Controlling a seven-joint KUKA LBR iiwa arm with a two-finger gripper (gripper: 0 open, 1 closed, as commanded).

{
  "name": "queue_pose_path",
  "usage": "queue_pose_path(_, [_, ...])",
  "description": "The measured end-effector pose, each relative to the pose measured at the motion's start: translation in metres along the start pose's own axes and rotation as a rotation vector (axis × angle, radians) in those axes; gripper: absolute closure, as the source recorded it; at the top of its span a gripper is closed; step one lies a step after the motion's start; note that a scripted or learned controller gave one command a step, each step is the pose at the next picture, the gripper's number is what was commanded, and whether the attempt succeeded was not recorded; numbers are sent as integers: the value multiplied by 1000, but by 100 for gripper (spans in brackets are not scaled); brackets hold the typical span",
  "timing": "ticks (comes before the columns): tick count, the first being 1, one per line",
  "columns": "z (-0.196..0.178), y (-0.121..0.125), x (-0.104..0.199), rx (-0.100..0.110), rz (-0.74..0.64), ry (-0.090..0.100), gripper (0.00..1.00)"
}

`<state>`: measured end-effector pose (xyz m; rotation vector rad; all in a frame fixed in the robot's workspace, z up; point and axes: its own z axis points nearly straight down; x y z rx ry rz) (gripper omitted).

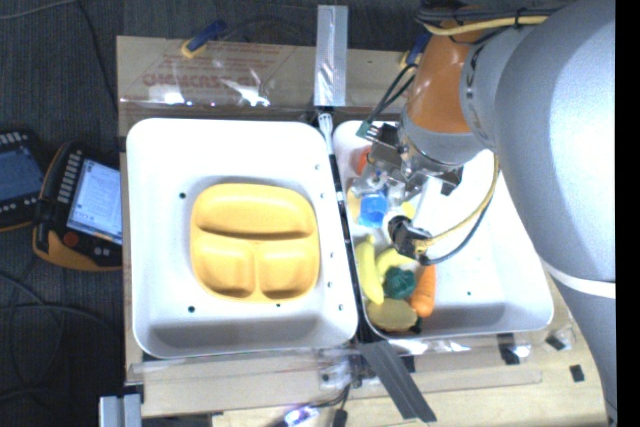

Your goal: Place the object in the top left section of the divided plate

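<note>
Yellow plastic fills the middle of the left bin (160, 155): the divided plate (255, 240) lies there flat, one long section across its far side and two smaller ones nearer the camera. Its sections look bare.

My arm (560, 125) comes in from the right, and the orange band (440, 90) above my wrist sits over the far end of the right bin (500, 295). My pincer (385, 195) hangs low over that bin's left side, close to the wall between the two bins. Cables and wrist hardware crowd it, so I cannot tell how my pincer is set, or whether anything is in it.

Just below my pincer's tip is a small blue object (373, 209), too blurred to name. Nearer the camera, along the same wall, lies a cluster of toy food: a yellow banana-like piece (368, 270), a dark green piece (401, 283), an orange carrot (425, 290) beside it and a pale yellow lump (395, 316) at the near end. These pieces touch one another. All of them are in the right bin, well apart from the plate.

A handheld control pendant (80, 210) rests on the floor to the left of the bench.
</note>
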<state>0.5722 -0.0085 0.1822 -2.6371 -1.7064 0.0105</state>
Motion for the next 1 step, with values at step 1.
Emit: queue_pose_path(1, [0, -49, 48, 2, 65, 2, 100])
